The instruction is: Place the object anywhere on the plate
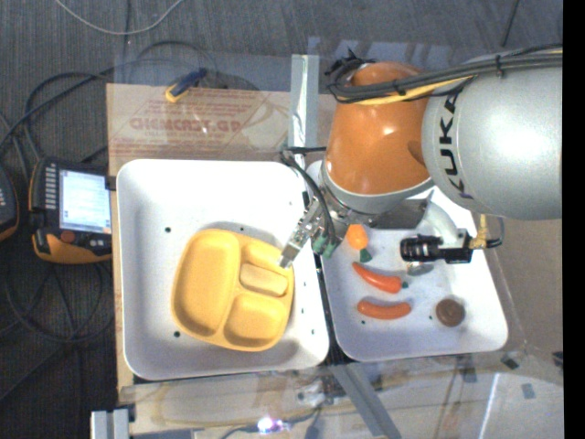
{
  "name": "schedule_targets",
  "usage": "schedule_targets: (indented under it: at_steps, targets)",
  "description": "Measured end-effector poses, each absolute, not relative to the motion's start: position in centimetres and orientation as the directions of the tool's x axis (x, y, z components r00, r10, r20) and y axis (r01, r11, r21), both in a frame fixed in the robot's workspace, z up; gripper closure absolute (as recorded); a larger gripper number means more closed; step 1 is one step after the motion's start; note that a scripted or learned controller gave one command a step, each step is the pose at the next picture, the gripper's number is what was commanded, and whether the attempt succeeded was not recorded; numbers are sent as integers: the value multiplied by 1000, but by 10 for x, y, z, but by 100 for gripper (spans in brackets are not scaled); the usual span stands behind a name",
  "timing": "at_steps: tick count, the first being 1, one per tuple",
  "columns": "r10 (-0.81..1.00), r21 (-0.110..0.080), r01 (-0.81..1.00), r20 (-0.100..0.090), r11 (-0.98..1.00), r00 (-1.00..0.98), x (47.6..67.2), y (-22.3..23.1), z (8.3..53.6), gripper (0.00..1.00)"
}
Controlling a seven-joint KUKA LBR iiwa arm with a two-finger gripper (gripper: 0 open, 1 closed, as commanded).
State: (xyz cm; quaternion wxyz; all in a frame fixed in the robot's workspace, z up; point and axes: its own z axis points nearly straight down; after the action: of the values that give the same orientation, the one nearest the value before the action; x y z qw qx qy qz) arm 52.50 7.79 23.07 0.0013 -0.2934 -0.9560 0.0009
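Plate [233,291]: one, yellow, holding one tan block [263,280]; claw [291,250] state unclear.

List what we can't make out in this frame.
- Gripper fingers: too small to tell open or shut.
- Right bin, top part: hidden by the arm.
- Tan piece on the yellow plate: too blurred to identify.
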Motion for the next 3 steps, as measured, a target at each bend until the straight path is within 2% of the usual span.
schedule_targets:
  at_steps: [1,2,3]
  targets:
    - [465,-3,465,2,885,-885,566,73,181,100]
    - [164,-1,164,1,986,-986,541,50,226,100]
    - [29,-1,29,1,1000,-1000,531,49,224,100]
